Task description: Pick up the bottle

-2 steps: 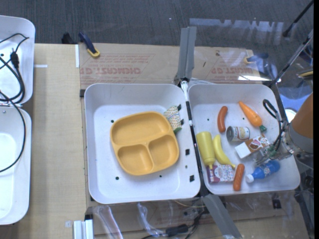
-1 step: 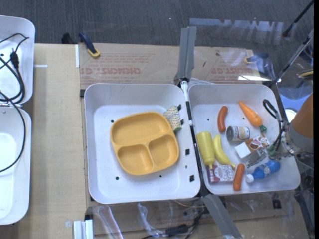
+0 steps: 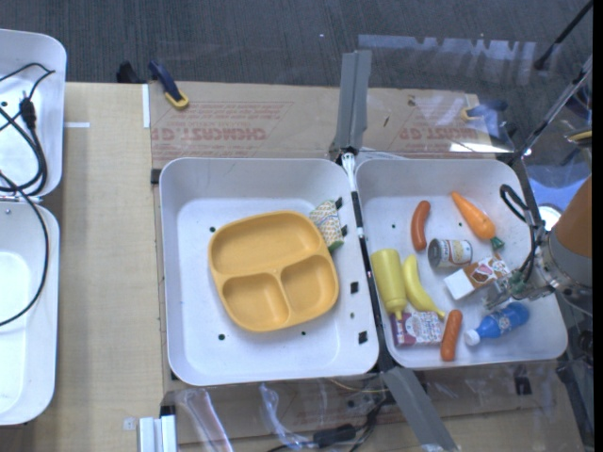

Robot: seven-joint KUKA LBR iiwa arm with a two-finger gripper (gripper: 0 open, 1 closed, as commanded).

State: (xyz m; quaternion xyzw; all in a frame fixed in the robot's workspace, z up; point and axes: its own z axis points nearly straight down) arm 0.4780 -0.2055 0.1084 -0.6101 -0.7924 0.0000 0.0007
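1. Your bottle, blue with a white cap end, lies on its side in the near right corner of the right bin, cap pointing left toward a red sausage.
2. Your tool sits just above and behind the bottle, close to it, beside a small carton. You cannot tell from here whether it is spread or pressed together, and nothing is seen pinched in it.
3. Around it you have a yellow mustard bottle, a banana, a tin can, a carrot and a second sausage.
4. The left bin holds a yellow divided plate.
5. Both bins rest on cardboard laid over the wooden bench; dark carpet lies beyond.
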